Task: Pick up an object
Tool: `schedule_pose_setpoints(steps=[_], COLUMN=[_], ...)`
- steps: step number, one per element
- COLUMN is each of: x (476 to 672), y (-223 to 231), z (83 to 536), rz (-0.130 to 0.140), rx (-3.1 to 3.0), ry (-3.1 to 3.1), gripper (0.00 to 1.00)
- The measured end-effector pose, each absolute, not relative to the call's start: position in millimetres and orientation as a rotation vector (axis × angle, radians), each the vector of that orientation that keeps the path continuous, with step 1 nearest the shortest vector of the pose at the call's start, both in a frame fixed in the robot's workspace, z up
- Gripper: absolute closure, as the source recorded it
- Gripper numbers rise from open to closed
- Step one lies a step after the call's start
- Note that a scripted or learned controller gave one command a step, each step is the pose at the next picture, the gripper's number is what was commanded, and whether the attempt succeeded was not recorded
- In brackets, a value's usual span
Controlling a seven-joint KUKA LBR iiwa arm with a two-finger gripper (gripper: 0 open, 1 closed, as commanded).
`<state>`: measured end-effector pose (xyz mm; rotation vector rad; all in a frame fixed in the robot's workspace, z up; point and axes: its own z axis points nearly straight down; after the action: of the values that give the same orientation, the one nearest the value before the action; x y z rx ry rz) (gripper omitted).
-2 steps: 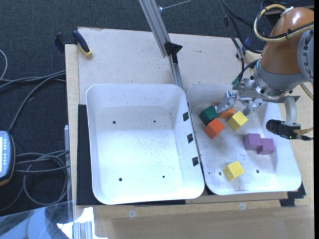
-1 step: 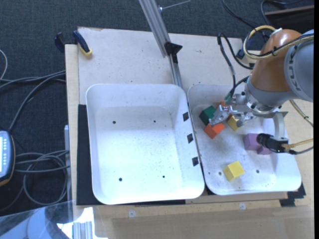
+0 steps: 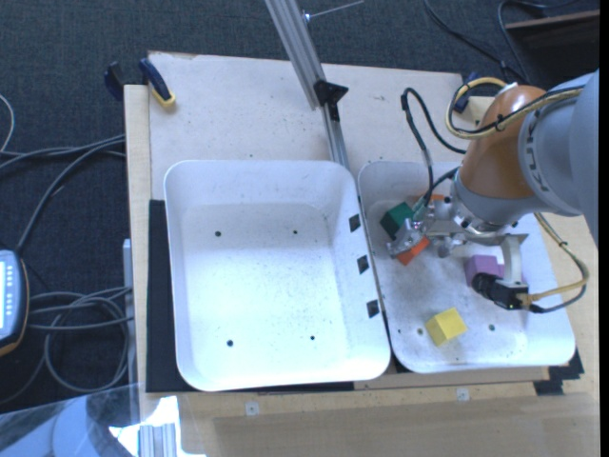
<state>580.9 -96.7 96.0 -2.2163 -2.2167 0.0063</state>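
Reaching in low over the right-hand white bin (image 3: 533,355), the gripper (image 3: 411,234) is seen with its tip among a small cluster at the bin's upper left. A green block (image 3: 395,219) lies just above the jaws and an orange block (image 3: 411,249) just below them, both touching or nearly touching the tip; whether either one is actually caught between the jaws cannot be told, because the wrist and its metal fittings cover the gap, and so the width of the jaws is left unjudged. The low, slanted pose is probably adopted so that one of these two pieces can be closed upon from the side. Behind the jaws, under the wrist, a pale purple block (image 3: 481,266) is partly hidden, and well below the jaws a yellow cube (image 3: 445,327) sits apart on the bin floor. The left-hand white bin (image 3: 190,188), far ahead of the jaws, is presumably kept as the place for whatever is lifted out.
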Motion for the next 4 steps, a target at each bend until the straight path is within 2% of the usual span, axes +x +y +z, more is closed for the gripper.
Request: schedule_pose_setpoints(steps=[1,4], x=[583.1,573.2], y=[-97.1,-79.5], z=[110.3,270.4], rz=[-0.001,-0.006], rx=[-2.222,-2.223], ry=[-2.221,-2.227], gripper=[1.00,1.00])
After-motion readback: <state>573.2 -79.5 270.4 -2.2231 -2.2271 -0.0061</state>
